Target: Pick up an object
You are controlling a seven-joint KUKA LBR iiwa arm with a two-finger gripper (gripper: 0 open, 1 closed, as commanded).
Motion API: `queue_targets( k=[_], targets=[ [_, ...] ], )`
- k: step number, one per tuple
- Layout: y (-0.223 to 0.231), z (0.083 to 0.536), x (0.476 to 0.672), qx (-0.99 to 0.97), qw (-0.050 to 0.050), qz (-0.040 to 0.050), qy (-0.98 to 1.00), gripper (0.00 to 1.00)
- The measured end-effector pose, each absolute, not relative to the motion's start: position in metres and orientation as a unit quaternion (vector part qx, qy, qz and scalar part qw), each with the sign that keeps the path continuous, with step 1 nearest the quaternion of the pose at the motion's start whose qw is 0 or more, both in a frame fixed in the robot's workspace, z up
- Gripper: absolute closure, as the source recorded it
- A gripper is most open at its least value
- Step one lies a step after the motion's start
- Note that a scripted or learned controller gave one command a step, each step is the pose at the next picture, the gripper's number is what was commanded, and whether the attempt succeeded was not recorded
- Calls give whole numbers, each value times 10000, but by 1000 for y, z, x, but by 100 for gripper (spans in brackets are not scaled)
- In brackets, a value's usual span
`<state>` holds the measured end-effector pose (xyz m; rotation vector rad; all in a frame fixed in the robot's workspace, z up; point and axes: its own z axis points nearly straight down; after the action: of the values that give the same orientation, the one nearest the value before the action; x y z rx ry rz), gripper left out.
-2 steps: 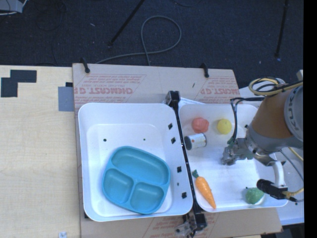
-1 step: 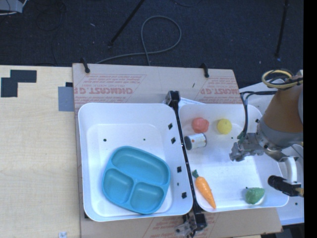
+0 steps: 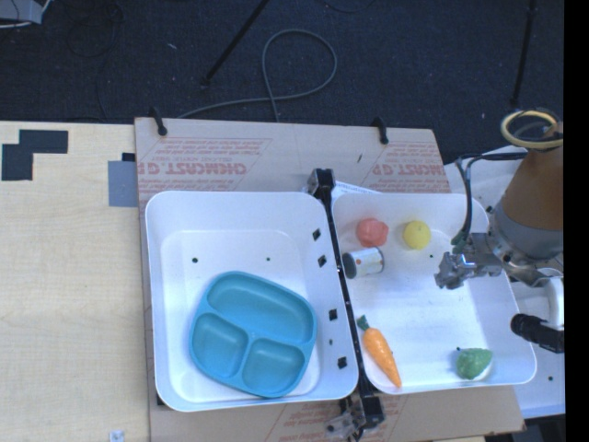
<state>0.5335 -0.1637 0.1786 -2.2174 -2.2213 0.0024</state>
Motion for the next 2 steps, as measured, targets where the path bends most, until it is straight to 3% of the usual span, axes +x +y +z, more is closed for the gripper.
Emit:
queue_targets(
  k=[1,2],
  targets=[
    [-165,210,535,-7065,15,10,-7077,100],
    [-108,217,550,-7049,32,9,-7093,100]
  ],
)
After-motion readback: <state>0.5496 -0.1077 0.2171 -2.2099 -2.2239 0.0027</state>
